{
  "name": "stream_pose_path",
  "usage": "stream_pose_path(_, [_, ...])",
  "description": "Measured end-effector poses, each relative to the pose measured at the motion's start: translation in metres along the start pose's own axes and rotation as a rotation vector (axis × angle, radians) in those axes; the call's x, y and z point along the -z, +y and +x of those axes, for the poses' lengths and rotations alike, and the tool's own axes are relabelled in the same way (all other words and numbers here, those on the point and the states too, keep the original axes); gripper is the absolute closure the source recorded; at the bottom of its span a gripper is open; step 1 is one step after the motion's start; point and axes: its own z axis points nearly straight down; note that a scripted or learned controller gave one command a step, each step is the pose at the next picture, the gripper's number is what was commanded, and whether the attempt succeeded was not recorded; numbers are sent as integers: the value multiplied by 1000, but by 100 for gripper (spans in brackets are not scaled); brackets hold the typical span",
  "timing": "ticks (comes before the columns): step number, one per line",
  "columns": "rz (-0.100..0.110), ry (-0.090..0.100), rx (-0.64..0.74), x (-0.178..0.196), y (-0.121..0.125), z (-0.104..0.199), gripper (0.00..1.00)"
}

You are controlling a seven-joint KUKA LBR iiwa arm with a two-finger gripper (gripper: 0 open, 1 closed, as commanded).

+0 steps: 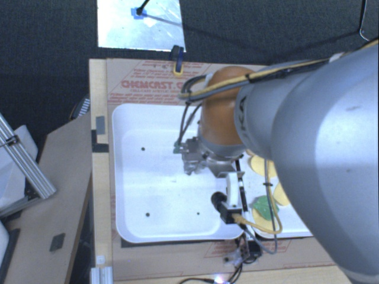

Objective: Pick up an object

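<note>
The left bin's (127, 158) floor lies open beside the gripper (190, 165).

Dark carpet surrounding a cardboard-topped bench

A dark speckled floor (47, 40) is framing the tan bench (71, 176), which is carrying red-printed cardboard (148, 81); a shiny reflective sheet (139, 16) is lying at the top, and aluminium rails (23, 158) are slanting in at left
</note>
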Motion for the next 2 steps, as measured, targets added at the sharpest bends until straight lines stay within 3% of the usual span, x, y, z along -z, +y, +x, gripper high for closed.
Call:
stream_pose_path(1, [-15,7,10,124,31,70,100])
stream_pose_path(2, [13,-3,6,29,-30,90,100])
